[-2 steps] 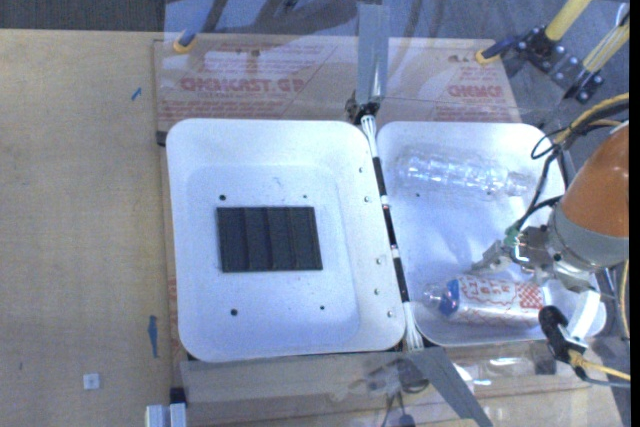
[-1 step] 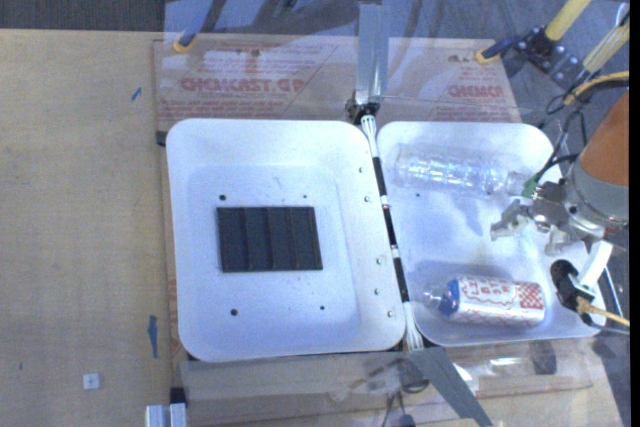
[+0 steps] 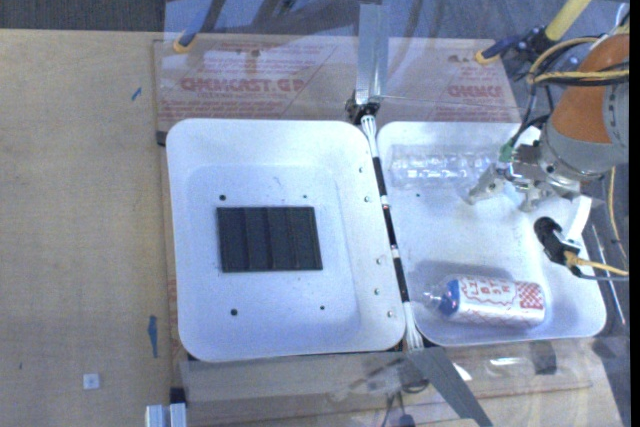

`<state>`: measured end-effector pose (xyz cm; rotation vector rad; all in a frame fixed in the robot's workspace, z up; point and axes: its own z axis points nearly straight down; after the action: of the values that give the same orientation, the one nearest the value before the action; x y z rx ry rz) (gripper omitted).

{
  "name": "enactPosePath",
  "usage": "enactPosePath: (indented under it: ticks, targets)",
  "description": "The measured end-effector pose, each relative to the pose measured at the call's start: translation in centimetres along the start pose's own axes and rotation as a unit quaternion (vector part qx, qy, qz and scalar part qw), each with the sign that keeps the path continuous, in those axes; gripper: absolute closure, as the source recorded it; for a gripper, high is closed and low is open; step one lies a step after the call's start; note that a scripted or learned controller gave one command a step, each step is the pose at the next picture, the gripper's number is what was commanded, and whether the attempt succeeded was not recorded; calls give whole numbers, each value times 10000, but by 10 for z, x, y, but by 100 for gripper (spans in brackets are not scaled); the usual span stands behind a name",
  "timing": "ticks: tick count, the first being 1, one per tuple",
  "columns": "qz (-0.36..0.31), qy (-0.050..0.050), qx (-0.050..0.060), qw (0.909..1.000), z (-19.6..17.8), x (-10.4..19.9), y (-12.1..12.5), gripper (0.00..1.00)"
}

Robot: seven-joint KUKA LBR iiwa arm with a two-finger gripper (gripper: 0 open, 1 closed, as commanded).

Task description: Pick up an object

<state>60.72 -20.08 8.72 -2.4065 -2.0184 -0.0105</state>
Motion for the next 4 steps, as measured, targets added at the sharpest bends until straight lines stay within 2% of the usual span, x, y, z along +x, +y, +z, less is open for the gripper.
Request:
enactPosePath:
  ticks: [1, 2, 3, 4]
  targets:
    - [-537, -44, 85, 9985, 1, 2, 14, 0]
    - [-1647, -20, 28, 9863, -57, 16, -78, 0]
    - [-1398, -26, -11, 9902, -2, 81, -123, 0]
    - [-1579, -31, 13, 9875, -47, 36, -66, 0]
